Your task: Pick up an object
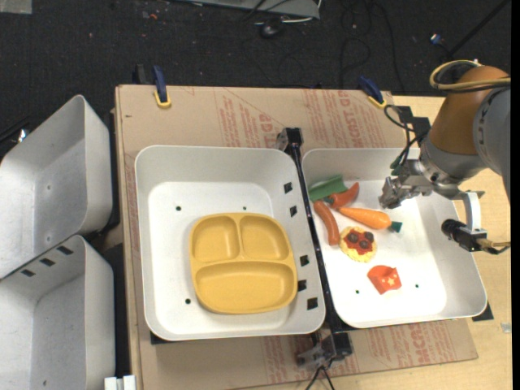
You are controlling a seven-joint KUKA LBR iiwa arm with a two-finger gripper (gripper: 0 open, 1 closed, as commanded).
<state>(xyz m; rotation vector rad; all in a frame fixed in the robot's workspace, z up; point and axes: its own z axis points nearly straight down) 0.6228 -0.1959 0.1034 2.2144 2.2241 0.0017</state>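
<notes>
Landmark: carrot (365, 216), lying in right bin (455, 283), green tip toward arm
Gripper (393, 195) hangs just above carrot's right end; grip state cannot tell
Sausage (327, 221) left of carrot; red chili (344, 196) and green piece (325, 187) up-left
Small pizza (358, 243) just below carrot; red piece (385, 278) further below
Yellow divided tray (242, 262) well left of carrot, in left bin (162, 177)
</notes>
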